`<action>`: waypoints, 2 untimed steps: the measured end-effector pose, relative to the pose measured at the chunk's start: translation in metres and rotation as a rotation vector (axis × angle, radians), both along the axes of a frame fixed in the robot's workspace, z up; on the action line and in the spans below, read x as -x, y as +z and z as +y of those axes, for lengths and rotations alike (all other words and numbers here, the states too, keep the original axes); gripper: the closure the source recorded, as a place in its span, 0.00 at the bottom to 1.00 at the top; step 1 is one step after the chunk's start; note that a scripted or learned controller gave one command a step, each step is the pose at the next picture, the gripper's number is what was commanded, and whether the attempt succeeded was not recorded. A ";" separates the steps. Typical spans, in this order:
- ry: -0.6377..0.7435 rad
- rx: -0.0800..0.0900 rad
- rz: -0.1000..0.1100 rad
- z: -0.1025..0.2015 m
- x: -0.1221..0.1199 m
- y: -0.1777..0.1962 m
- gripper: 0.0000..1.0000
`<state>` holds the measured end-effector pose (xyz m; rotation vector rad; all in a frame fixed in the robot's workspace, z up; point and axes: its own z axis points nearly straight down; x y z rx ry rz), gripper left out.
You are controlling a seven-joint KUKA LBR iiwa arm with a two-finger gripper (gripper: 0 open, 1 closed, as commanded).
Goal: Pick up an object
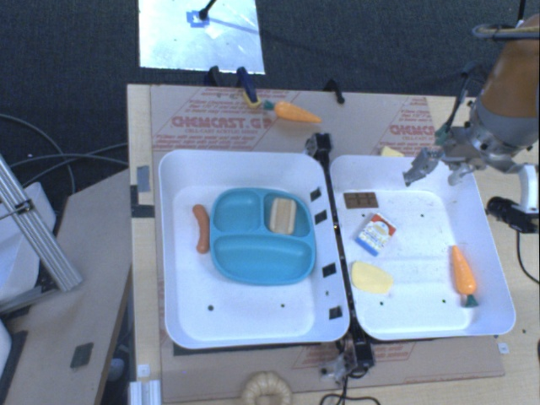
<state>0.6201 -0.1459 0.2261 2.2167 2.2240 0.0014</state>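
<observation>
Bench [211,112] board under bins, red print reads "CHEMCAST", rest unclear. Gripper [439,169] over right bin's [498,310] far edge, fingers spread, nothing btwn them. In right bin: brown tile [360,199], small box [375,234] w/ illegible label, yellow chip [371,278], carrot [461,272]. Left bin [181,310]: blue tray [253,256], sausage [202,228].

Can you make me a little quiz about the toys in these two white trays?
1. True or false: the orange plastic hot dog lies on the blue divided plate.
2. Which bin holds the orange toy carrot with the green tip: A) left white bin, B) right white bin?
3. What sits in the plate's upper right compartment?

Key: 1. False, it lies beside the plate. 2. B. 3. The tan toy bread slice.
</observation>
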 end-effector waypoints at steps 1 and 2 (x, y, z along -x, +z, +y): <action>-0.002 -0.001 0.004 0.000 0.004 -0.062 0.00; 0.000 0.000 0.003 -0.002 -0.006 -0.114 0.00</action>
